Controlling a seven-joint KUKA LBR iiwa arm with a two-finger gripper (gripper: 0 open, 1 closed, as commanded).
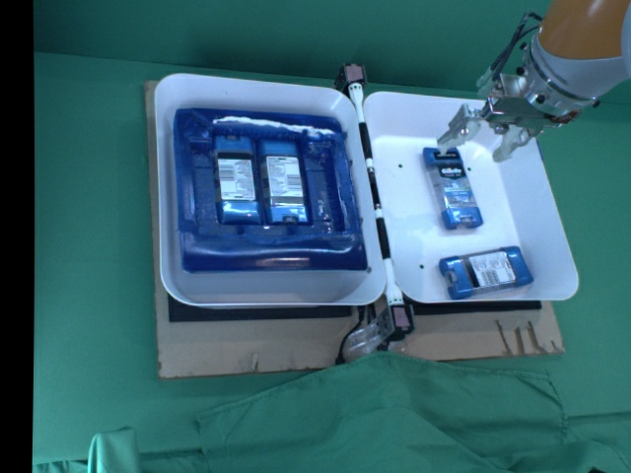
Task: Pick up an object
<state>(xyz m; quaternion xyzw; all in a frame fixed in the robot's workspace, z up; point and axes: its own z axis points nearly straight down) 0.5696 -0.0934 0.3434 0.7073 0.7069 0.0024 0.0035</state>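
Packs are lying in both bins, and picking one up is the job in hand. Starting at the left of the frame, the left bin (pixel 168 166) is holding a large dark blue tray (pixel 261 193) that is nearly filling it, and two packs with white labels (pixel 258 180) are sitting side by side in the tray's middle, their long axes running up and down the frame. A black-and-white divider (pixel 373 190) is running between the bins. Moving right, the right bin (pixel 537 205) is holding two loose blue packs on bare white floor: the upper pack (pixel 453 186) is lying near the bin's centre with its long axis running almost up and down the frame, tilted slightly, and the lower pack (pixel 485 271) is lying near the bottom rim with its long axis running mostly left to right. The two are well apart. At the upper right, the gripper (pixel 485 132) is hanging with its fingers spread and nothing between them, just above and slightly right of the upper pack's top end. That pack looks the likely target, since it is lying closest, down and to the left of the fingers.
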